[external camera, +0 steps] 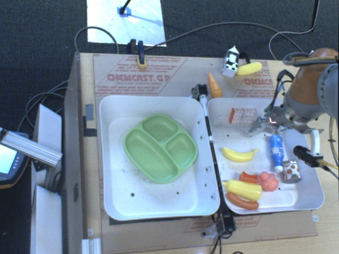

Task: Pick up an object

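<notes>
White plastic, two shallow bins sitting side by side on the cardboard-topped bench [159, 73]. The left bin [114, 194] is holding a pale green divided plastic plate [160, 148]. The right bin [312, 194] is holding a small orange-and-white carton [242, 116], a yellow toy banana [239, 154], a blue plastic bottle with a white cap [276, 151], a small patterned cube [291, 171], a pink toy piece [268, 181], a yellow toy corn cob [243, 189] and a red toy sausage [242, 201]. The grey arm's pincer [266, 123] is hovering over the right bin's upper part, between carton and bottle; whether it is apart or together, I cannot tell. Lying on the bench beyond the bins: an orange toy carrot [214, 85], a black-and-white toy cow [231, 62] and a second yellow banana [249, 68].
</notes>
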Available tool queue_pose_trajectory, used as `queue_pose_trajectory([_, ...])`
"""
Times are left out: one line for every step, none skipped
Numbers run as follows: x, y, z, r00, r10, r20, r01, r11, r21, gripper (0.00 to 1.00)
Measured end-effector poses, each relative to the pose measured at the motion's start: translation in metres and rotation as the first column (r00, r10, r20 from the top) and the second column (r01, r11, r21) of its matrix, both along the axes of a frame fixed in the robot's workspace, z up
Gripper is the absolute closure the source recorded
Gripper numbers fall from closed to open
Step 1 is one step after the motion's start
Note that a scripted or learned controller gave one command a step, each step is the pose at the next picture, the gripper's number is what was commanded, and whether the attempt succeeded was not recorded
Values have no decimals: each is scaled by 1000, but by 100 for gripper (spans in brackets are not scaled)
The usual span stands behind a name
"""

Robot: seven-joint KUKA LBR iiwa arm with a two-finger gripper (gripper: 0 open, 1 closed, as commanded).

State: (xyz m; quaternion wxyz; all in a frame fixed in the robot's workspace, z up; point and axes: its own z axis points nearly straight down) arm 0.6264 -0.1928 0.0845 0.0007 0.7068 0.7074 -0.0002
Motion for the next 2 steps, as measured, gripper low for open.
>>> queue_pose_trajectory([-31,-14,0,1000,0,1,0,1000,0,0])
queue_pose_trajectory([-68,9,0,1000,0,0,0,1000,1,0])
